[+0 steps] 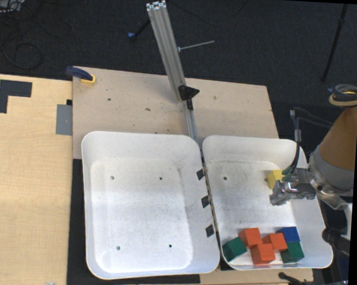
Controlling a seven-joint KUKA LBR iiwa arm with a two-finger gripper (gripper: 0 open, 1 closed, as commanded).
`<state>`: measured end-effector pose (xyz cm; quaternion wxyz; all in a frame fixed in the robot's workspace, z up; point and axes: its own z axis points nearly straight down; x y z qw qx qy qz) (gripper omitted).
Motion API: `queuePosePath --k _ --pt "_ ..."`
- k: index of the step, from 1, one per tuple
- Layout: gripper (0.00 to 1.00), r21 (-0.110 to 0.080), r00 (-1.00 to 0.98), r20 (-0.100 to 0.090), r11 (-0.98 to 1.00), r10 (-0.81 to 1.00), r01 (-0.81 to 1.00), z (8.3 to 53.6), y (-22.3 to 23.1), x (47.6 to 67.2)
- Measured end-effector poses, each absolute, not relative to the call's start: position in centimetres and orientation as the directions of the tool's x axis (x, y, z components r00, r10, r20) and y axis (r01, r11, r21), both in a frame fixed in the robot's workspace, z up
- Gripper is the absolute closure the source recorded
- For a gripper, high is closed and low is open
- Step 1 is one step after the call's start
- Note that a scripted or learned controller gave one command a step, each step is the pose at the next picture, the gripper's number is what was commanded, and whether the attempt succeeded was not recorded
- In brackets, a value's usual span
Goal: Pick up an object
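Pale wooden tabletop (23, 177), bearing two shallow white plastic bins side by side.

Left white bin (98, 163): well apart from the jaws, on their far side across the divider. No objects lying in it.

Right white bin (239, 149): directly beneath the jaws. All candidate objects inside it.

Grey KUKA arm with orange band (340, 144): reaching in over the right bin's outer rim, wrist low above the bin floor.

Metal two-finger jaws (282, 192): tip just above the bin floor. Jaw state: cannot tell; too small and blurred to resolve. Nothing seen between them.

Cluster of small blocks, near the jaws, toward the bin's front edge: two orange blocks (263, 245), packed close with a blue block (290, 234), a green block (234, 249) and a dark green block (292, 255).

Small yellow block (275, 175): just beside the jaws, on their upper side, apparently touching or nearly so.

Step in hand, as judged: approach and descent toward the yellow block; no grasp confirmed.

Next move, as judged: centre over the yellow block, close on it, lift straight up. Risk: block nudged aside instead of captured.
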<state>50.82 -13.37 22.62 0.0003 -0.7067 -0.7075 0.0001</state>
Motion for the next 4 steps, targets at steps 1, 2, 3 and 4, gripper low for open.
queuePosePath --k 1,2,3,4 --pt "1.00 -0.001 -0.004 0.002 0.004 1.000 1.000 22.6 -9.4 53.9" --pt "1.00 -0.002 -0.003 0.001 0.003 1.000 1.000 21.7 -5.1 55.8" --pt "1.00 -0.002 -0.004 0.001 0.004 1.000 1.000 20.9 -0.2 57.6" --pt "1.00 -0.002 -0.004 0.000 0.004 1.000 1.000 20.5 4.2 59.8"
